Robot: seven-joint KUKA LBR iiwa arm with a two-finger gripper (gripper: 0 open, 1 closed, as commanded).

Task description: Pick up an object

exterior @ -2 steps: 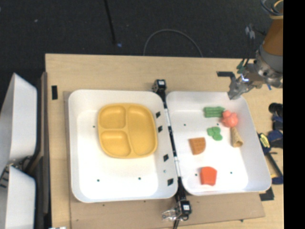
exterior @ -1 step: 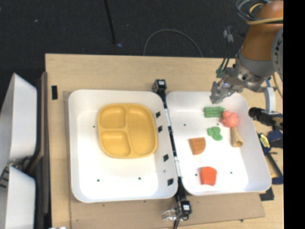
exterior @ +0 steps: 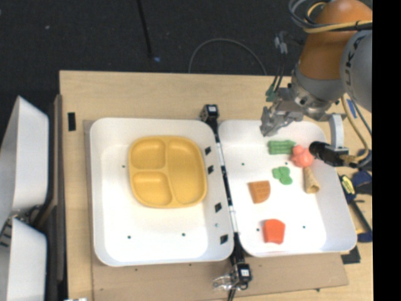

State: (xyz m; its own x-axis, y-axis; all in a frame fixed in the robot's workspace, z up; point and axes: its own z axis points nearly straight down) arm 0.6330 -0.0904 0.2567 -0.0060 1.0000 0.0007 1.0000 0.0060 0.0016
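My gripper point(exterior: 272, 125) hangs over the far left part of the right bin point(exterior: 332, 231), open and with nothing between its fingers. Just in front of it, to the right, lies a green piece point(exterior: 281, 147), and a pink object point(exterior: 302, 156) sits beside that. Nearer the camera are a small green object point(exterior: 282, 175), a tan cone-like piece point(exterior: 311, 181), an orange-brown wedge point(exterior: 259, 191) and a red-orange block point(exterior: 273, 231). All of them rest on the bin floor, apart from the gripper.
The left bin point(exterior: 113, 231) holds a yellow divided plate point(exterior: 168, 171). A ridge with black clips point(exterior: 220, 180) separates the two bins. The wooden bench point(exterior: 75, 99) borders them, and white boxes point(exterior: 28, 149) stand off its left side.
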